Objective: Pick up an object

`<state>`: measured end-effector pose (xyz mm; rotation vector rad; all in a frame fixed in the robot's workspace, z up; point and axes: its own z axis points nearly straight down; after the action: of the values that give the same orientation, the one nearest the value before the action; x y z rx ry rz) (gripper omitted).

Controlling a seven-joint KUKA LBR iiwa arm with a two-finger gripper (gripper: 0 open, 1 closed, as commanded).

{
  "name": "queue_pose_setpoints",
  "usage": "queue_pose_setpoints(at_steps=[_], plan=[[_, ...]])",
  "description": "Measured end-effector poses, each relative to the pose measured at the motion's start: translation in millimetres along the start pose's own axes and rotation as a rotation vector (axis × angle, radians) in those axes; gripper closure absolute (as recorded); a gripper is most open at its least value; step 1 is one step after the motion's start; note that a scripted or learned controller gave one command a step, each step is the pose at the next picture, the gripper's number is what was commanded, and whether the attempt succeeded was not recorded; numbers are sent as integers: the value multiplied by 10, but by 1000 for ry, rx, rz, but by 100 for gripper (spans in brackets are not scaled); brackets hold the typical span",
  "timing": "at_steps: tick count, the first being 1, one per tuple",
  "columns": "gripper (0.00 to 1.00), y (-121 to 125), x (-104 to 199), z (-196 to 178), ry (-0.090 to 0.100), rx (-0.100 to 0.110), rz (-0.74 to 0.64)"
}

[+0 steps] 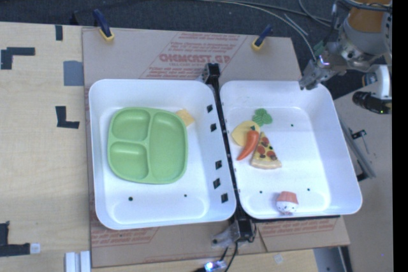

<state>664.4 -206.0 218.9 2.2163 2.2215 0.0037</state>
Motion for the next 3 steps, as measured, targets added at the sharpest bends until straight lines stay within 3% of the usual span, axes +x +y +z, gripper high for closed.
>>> queue_pose_setpoints(at_steps=[1, 3], plan=[[100, 12, 4, -401, 0, 0, 1], [100, -158, 1004, -283, 2, 7, -3]])
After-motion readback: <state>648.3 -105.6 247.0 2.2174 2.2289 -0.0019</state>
